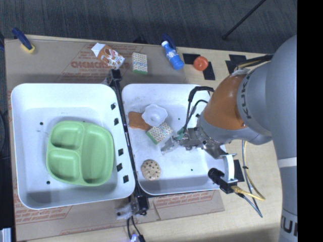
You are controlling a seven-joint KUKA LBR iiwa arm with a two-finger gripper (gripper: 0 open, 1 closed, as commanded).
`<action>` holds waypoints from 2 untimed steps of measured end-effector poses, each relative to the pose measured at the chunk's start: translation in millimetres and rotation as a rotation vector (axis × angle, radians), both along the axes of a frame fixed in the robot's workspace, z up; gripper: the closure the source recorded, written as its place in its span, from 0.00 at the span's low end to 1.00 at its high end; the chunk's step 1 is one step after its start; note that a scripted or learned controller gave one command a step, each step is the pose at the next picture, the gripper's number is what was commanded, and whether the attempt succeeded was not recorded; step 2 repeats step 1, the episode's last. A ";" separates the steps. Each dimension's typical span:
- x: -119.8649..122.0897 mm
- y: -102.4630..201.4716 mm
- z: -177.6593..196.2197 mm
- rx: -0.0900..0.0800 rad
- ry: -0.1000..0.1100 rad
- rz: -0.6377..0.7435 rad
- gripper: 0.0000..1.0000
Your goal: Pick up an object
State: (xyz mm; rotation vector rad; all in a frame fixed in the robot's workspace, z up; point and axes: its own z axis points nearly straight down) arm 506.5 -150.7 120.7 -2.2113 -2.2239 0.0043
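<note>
The arm (242,110) is reaching in from the right and hanging over the right bin (132,135), its orange band showing above the wrist, with dark letters reading "KU" on the grey casing before the rest is curving out of view. The end effector (174,141) is sitting low in that bin, just beside a checkered packet (159,133); whether its tips are apart or together I cannot tell, since the wrist is covering them.

The packet is lying in the middle of the right bin, touching a white flower-shaped cup (154,115) and an orange piece (137,120) partly tucked beneath. A speckled round cookie (151,169) is resting near the front wall.

The left bin (20,135) is carrying a green divided plate (81,153).

On the tabletop (60,59), red printing is running across the cardboard, too faint to read. A blue bottle (172,55), an orange ball (201,63) and a small checkered box (140,63) are lining the far edge, a wrapper (107,56) beside them.
</note>
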 end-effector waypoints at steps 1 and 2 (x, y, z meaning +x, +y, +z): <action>-28.0 32.5 -26.5 -0.004 -0.011 -0.001 0.00; -28.0 32.5 -26.5 -0.004 -0.011 -0.001 0.00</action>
